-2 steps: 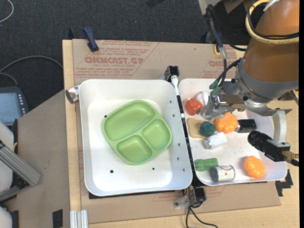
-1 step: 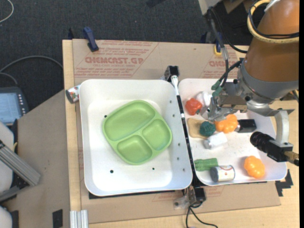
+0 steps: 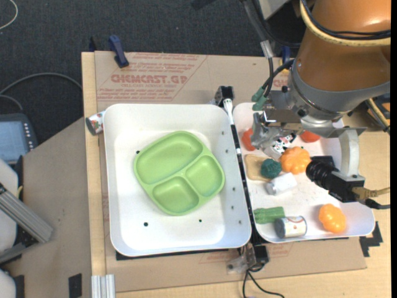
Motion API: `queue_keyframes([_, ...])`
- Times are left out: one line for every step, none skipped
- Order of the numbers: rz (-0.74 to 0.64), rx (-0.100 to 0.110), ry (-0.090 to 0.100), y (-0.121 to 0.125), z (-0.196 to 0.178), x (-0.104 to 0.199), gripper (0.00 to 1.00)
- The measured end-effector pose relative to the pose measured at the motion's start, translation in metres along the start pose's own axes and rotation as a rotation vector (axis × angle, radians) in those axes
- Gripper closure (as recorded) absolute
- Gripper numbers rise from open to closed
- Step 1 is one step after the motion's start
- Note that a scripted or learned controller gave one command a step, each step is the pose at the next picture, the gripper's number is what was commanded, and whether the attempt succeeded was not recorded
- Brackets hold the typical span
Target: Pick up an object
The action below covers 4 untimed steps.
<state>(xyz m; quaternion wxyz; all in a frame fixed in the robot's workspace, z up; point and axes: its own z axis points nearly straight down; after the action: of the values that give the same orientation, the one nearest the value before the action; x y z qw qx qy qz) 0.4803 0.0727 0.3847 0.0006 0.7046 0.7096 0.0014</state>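
I see the claw [image 3: 268, 143] low over the right bin [image 3: 363, 219] — released or clenched, I cannot tell. Just beside it lie a dark green lump [image 3: 270, 168] and an orange toy [image 3: 295, 160] — on the bin floor.

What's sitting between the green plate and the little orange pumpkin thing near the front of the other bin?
In the camera view, between the green plate and the orange pumpkin lie the bins' rims, a green block and a small can.
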Motion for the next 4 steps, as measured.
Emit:
queue_keyframes([-0.001, 0.000, 0.000, 0.000, -0.032, 0.067, 1.00])
queue_keyframes([0.004, 0.019, -0.006, -0.002, 0.084, 0.100, 1.00])
queue_keyframes([0.011, -0.013, 0.001, 0.002, -0.158, 0.036, 1.00])
queue_keyframes([0.012, 0.024, -0.007, -0.002, -0.003, 0.009, 1.00])
